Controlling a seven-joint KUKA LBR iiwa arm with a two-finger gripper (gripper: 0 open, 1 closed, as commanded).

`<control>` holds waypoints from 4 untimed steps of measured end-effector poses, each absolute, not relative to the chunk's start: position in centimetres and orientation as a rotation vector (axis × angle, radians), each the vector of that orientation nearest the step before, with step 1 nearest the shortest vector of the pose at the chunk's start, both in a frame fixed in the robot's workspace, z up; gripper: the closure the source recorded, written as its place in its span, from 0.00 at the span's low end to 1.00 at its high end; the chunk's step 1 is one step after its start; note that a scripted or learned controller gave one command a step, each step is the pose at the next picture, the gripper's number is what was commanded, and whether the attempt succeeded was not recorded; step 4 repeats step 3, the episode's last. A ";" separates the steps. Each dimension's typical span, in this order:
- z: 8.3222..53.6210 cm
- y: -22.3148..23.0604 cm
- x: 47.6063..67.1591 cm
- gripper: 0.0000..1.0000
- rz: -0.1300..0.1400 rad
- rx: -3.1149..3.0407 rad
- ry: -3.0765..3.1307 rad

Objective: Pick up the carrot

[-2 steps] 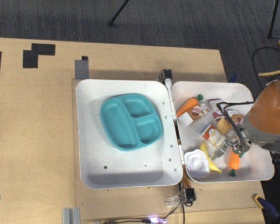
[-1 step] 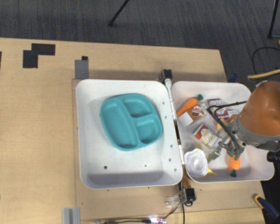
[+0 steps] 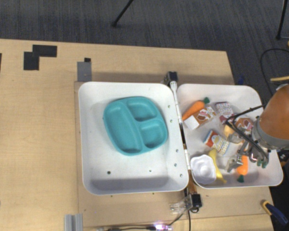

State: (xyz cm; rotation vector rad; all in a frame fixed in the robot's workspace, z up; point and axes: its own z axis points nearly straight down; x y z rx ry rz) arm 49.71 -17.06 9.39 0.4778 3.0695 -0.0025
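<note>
Gripper (image 3: 243, 161) low in right bin (image 3: 267, 179) — fingers' state unclear (clutter around). 1 carrot (image 3: 193, 109) at bin's top-left, well apart — teal tray (image 3: 135, 124) in left bin (image 3: 89, 143).

The carrot (image 3: 193, 109) is orange with a small green top, lying tilted, its green end pointing up and to the right. It rests in the right bin (image 3: 250, 93), near that bin's upper left corner, seemingly touching a white packet (image 3: 191, 122) below it.
</note>
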 end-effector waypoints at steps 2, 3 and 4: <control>9.5 -13.4 50.0 1.00 -0.009 0.341 3.082; 9.2 -13.3 49.6 0.00 -0.004 0.342 3.097; 9.2 -13.3 49.6 0.00 -0.004 0.342 3.097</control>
